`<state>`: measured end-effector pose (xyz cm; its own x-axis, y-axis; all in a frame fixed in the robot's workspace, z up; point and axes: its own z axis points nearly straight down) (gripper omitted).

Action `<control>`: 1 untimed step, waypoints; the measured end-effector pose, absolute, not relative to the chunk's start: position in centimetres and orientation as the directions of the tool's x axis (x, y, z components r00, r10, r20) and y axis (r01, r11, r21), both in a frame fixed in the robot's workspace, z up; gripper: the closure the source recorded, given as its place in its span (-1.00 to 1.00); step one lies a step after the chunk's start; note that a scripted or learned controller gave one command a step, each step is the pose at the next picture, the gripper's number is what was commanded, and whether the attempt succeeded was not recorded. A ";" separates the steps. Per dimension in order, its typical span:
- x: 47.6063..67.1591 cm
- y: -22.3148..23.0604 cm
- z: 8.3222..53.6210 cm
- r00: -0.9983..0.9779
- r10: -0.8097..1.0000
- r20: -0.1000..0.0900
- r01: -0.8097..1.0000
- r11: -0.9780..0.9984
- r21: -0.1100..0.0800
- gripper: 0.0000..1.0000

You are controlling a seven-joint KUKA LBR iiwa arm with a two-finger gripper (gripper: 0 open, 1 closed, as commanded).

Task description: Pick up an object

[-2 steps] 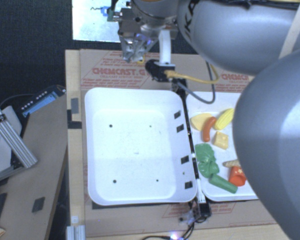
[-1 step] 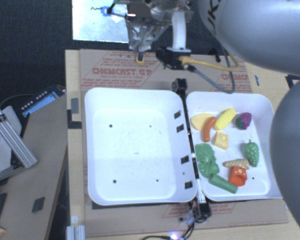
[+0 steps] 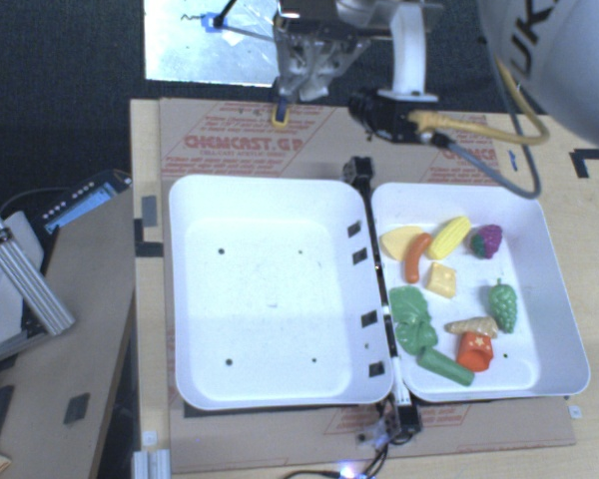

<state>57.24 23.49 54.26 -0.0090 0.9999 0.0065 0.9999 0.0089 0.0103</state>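
With the gripper (image 3: 301, 88) at twelve o'clock, jaws' state untellable, the toy corn (image 3: 449, 238) at three looks light, stiff and slick; grasp its middle crosswise.

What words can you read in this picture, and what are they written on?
"CHEMCAST GP": red print on the brown sheet under the bins, repeated across it; the other copies are too blurred or covered to read.
"UK": part of large dark letters on the robot arm, cut off at the picture's edge.
Small keys on the blue and black device at the left: too small to read.
The toy foods in the right bin carry no writing.
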 end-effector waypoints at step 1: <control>49.4 23.5 52.8 -0.008 1.000 0.002 1.000 0.008 -0.001 1.00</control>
<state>49.42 23.46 52.81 -0.0081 1.0000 0.0018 1.0000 0.0081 -0.0009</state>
